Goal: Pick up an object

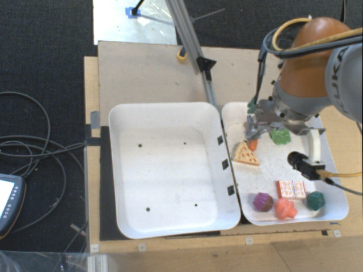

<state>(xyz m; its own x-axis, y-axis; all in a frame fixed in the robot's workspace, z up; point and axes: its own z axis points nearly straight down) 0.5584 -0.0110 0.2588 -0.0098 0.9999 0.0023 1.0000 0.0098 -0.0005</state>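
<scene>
From the fixed overhead camera, two shallow white bins sit side by side on the bench. The left bin [164,169] shows bare white floor with a few small dark dots. The right bin [340,205] carries all the loose objects.

The arm [317,61], grey with its orange band, comes in from the right and bends down over the upper part of the right bin. Its gripper [253,134] points down toward the bin's left side, close to the wall shared by the two bins. Whether its fingers stand wide or narrow cannot be told here; the grey wrist hardware covers them.

Just below the gripper's tip lies a small orange-red piece [253,144], touching or nearly touching it; whether it is held cannot be judged. Directly beneath that piece, just beside it, lies a yellow-orange cheese-like wedge [246,154] with small holes, flat on the bin floor. A green block [279,136] sits just to the gripper's right, partly under the wrist.

Well apart from the gripper, along the bin's near edge, lie a purple object [262,202], an orange-red lumpy toy [286,208], a pink and white box [291,189] and a dark green faceted object [315,200].

A black fitting [299,163] hangs from the wrist over the bin's middle.
</scene>
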